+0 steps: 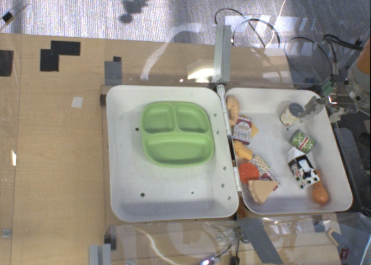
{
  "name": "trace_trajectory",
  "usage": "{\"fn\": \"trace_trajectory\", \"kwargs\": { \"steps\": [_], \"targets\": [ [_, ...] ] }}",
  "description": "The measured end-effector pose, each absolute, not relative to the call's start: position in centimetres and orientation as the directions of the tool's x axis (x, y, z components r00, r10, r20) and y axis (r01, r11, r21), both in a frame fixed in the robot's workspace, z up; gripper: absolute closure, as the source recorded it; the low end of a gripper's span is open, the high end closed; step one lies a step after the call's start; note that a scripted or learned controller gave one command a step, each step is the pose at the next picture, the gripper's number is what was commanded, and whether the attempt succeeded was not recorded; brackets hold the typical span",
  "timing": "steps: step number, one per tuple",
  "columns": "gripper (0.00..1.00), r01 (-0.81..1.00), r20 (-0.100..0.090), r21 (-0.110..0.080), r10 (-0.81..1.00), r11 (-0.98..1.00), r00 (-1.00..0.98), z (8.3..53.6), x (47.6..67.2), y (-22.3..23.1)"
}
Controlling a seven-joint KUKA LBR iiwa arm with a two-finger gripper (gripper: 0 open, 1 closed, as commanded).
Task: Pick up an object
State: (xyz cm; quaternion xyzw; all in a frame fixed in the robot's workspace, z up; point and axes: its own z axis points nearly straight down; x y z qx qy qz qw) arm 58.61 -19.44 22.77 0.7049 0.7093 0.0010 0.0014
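Hangs at the upper right corner of the right bin (pixel 342 159), the end effector (pixel 313 106), reaching in from the right edge of the view. Open or closed: cannot tell from this slant. Nothing seen gripped.

Just beside it on the left, perhaps touching, a small white cup (pixel 287 115) with a grey top. A little nearer the camera than the end effector, a green can (pixel 302 141). Nearer again, a black-and-white carton (pixel 302 171) lying on its side, and just past that an orange ball (pixel 320 194) at the bin's near right corner.

Well to the left of the end effector, along the wall shared by the bins: a tan bread roll (pixel 232 108), a red-and-white packet (pixel 243 129), a yellow piece (pixel 243 152), a red round piece (pixel 249 172) and a pale wedge (pixel 262 190), crowded together.

Farther left still, in the left bin (pixel 124 188), a green divided plate (pixel 177 133).

Print on the packet, can and carton too small to read.

Both bins side by side on the table (pixel 52 159).
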Motion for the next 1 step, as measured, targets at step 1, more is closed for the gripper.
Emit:
{"fn": "trace_trajectory", "kwargs": {
  "steps": [1],
  "targets": [
    [0.00,0.980,0.000,0.003,0.980,-0.199,0.199,11.50,64.46,-17.83]
  ]
}}
